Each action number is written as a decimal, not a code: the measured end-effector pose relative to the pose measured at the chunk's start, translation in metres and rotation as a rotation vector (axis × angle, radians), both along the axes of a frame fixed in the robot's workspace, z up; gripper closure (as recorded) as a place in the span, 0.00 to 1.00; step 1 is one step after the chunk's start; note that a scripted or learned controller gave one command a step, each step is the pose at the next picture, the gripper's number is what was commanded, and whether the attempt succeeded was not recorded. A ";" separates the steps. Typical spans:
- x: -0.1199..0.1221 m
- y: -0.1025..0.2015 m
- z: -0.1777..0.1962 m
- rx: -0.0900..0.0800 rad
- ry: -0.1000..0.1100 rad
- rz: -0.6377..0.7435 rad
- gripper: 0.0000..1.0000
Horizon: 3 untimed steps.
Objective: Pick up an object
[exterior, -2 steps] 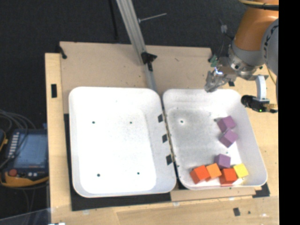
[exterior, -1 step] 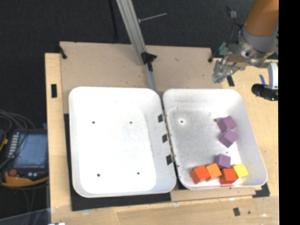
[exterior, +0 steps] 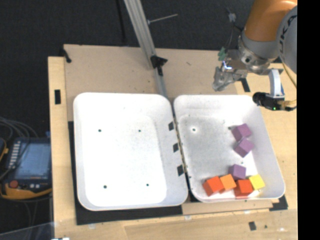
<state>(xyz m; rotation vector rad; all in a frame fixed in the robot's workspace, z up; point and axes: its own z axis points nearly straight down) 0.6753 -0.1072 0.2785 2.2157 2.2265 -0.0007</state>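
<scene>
Blocks lie gathered in the right bin (exterior: 265, 134), all toward its right side and near edge. Two purple blocks sit close together by the right wall, one (exterior: 242, 131) just behind the other (exterior: 244, 147), and a third purple block (exterior: 238, 171) rests nearer the front. Along the near edge runs a tight cluster: a red-orange block (exterior: 214, 185) at its left end, a lighter orange block (exterior: 228, 182) touching it, another red-orange block (exterior: 244, 187) beside that, and a yellow block (exterior: 256, 182) at the right end, close to the bin's near right corner. The left bin (exterior: 85, 134) stands beside it, the two rims meeting down the middle of the desk (exterior: 100, 69). The arm (exterior: 267, 19), grey with its orange band, hangs over the far right part of the desk, and its gripper (exterior: 223, 79) sits just beyond the far edge of the right bin, near that bin's far middle, well apart from every block. From where I stand I cannot tell whether the fingers are apart or together; nothing is visibly caught between them. A slanted metal pole (exterior: 142, 34) rises from the far edge of the desk, and a handheld control pendant (exterior: 27, 166) lies off the desk's left side.
</scene>
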 end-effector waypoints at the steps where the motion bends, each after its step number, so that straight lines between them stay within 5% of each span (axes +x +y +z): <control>1: -0.011 0.054 -0.014 0.001 0.000 -0.001 1.00; 3: -0.043 0.156 -0.032 0.001 0.001 0.002 1.00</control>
